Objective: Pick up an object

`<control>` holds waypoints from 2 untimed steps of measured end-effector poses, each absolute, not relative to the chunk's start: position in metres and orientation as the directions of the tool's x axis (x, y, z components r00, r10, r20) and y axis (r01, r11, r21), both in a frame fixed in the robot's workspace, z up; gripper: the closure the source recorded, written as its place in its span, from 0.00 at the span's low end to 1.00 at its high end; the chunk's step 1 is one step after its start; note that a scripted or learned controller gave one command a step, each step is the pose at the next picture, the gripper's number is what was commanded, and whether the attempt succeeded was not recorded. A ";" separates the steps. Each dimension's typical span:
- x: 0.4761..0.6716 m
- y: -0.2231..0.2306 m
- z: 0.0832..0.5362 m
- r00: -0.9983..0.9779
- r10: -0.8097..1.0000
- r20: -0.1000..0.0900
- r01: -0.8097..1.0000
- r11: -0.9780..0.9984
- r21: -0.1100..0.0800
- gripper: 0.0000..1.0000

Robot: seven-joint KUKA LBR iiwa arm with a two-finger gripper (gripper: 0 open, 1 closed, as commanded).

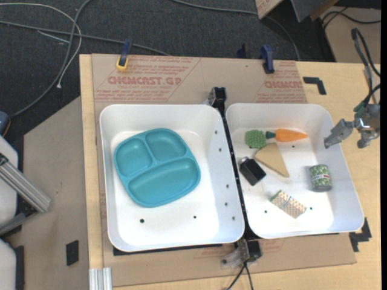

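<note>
Item: green can (320,177), lying in the right bin (347,219), likely light, rigid, slippery; grip across its round sides. Gripper (347,132) hovering at the bin's right rim, holding nothing; jaws' opening: cannot tell.

Two white bins (121,222), one teal plate (157,167), five small objects (272,162)

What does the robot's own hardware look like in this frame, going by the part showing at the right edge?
A small part of it shows at the right edge, by the right bin: the gripper is grey metal, with angular, bracket-like pieces and a slim finger pointing toward the bin. A touch of green shows on the assembly, and thin dark cables run down to it from above. It is too small to read any markings.
</note>
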State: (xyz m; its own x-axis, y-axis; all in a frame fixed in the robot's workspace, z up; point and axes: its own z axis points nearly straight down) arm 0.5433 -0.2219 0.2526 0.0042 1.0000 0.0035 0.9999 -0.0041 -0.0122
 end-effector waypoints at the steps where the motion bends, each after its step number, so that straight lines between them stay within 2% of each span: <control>1: 0.545 -0.221 0.260 0.000 1.000 0.000 1.000 0.000 0.000 0.00; 2: 0.546 -0.216 0.199 0.000 1.000 0.002 1.000 0.000 -0.003 0.00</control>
State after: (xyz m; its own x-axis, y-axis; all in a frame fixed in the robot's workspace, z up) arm 0.5459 -0.2159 0.1990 -0.0002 1.0000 0.0021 1.0000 0.0002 -0.0032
